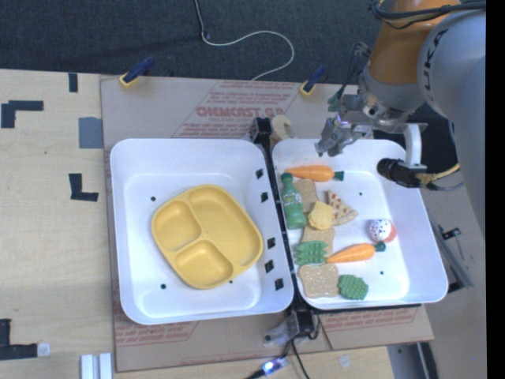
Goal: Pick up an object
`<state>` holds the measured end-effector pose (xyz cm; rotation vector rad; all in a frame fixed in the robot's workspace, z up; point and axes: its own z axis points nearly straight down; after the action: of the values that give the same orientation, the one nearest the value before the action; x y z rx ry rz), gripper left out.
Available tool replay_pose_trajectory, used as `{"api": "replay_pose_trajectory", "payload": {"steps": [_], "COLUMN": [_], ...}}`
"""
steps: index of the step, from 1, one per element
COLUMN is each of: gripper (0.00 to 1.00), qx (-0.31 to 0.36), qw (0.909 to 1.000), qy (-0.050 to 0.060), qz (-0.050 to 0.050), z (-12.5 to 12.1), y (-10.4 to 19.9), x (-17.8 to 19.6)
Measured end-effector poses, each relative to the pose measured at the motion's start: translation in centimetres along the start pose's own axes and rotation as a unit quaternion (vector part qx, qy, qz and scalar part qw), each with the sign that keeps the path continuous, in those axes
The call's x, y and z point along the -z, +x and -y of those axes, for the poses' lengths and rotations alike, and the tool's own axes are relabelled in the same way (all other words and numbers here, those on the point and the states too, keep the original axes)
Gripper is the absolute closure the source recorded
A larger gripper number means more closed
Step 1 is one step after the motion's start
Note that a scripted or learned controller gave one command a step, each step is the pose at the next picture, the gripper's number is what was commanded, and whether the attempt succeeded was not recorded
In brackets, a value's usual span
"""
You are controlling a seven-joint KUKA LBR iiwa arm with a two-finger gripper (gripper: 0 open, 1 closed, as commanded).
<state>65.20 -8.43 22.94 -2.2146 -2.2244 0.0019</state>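
My gripper [330,144] hangs over the far edge of the right bin [410,212], just above a toy carrot [310,173] lying there. Nothing shows between its fingers. Further toys fill the bin's left half: a green bottle [293,201], a yellow cheese wedge [320,215], a pizza slice [340,206], a second carrot [351,253], a bread slice [319,279], a leafy green piece [311,251], a green broccoli-like piece [353,287] and a small white ball with red dots [379,229].
The left bin [130,212] bears a yellow divided plate [207,234]. A divider with black clips [272,212] separates the bins. A white cable [245,42] loops behind them, and blue clamps [136,71] hold the cardboard base.
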Motion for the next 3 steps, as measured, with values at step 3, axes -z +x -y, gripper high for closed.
{"api": "replay_pose_trajectory", "payload": {"steps": [3], "gripper": [1.00], "qx": [0.001], "qw": [1.0000], "qy": [0.001], "qz": [0.000], "z": [8.6], "y": [14.0], "x": [-2.1]}}
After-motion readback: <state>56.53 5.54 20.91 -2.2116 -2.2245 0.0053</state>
